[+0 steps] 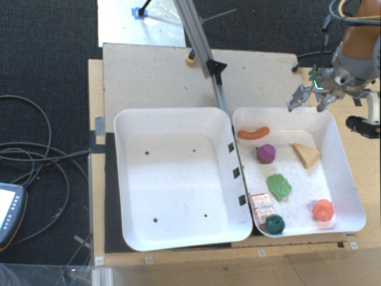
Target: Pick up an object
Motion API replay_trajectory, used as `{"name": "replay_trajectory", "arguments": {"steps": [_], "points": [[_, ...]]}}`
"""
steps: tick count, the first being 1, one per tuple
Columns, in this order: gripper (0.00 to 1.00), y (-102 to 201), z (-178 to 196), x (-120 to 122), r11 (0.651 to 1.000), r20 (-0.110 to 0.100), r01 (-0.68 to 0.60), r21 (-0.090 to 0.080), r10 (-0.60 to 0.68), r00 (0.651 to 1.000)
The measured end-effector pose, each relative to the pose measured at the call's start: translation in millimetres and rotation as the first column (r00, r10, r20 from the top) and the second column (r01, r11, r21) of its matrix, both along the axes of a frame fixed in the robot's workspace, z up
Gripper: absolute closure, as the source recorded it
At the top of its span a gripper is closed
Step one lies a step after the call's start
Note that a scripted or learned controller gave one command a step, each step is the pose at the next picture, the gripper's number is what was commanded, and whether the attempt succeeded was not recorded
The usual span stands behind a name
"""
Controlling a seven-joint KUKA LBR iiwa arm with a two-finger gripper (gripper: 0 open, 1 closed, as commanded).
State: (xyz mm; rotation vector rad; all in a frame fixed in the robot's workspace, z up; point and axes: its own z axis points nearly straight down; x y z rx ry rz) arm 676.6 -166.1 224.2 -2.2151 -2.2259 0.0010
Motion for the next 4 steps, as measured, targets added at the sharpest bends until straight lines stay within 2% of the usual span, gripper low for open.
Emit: {"name": "replay_trajectory", "arguments": {"steps": [1, 2, 4], "points": [[0.00, 0, 3, 1, 1.000, 0.003, -0.002, -0.002, 0.002, 1.000], [0.00, 7, -57, 1, 1.000, -0.001, -0.002, 0.000, 0.002, 1.000], [0.00, 9, -134, -3, 1.000, 0.001, -0.002, -0.001, 0.002, 1.000]]}}
